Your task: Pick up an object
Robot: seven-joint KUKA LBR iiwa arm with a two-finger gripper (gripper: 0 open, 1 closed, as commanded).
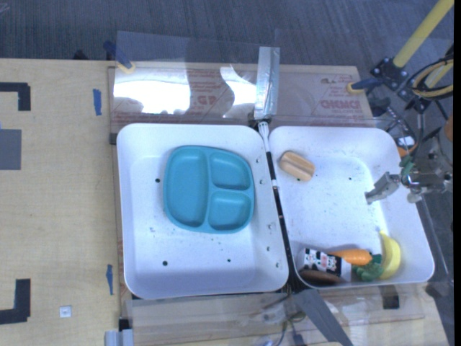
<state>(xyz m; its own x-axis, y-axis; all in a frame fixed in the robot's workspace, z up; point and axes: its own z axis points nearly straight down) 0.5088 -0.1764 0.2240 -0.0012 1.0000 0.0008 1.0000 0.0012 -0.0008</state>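
My gripper (pixel 397 192) hangs over the right edge of the right bin (pixel 338 215), open with nothing between its fingers. A tan bread roll (pixel 296 165) lies at the bin's upper left, well away from the gripper. Along the front wall sit a black-and-white carton (pixel 322 262), an orange carrot (pixel 354 256) with green leaves, and a yellow banana (pixel 391 254) in the front right corner, below the gripper. A dark brown piece (pixel 322 276) lies under the carton.
The left bin (pixel 144 251) holds a blue divided plate (pixel 209 189). A low wall (pixel 274 193) separates the two bins. Cables and a yellow pole (pixel 426 27) crowd the upper right, beside the arm.
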